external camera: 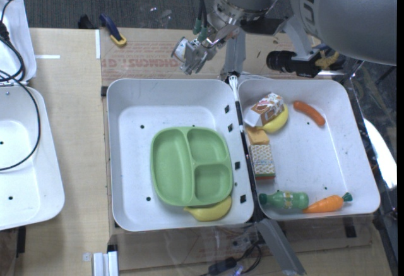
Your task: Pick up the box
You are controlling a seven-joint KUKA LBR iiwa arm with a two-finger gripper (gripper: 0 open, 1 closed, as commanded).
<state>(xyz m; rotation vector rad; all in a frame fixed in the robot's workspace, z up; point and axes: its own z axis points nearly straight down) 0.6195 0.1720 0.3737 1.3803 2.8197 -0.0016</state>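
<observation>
Above the bins' far edge, the gripper point(192, 54) blurs, its state unreadable.

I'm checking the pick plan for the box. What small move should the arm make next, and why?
Probably swing the pincer right and toward the near side, over the right bin. It hangs above the bench behind the left bin, while the box lies along the right bin's left wall, beside a banana.
</observation>
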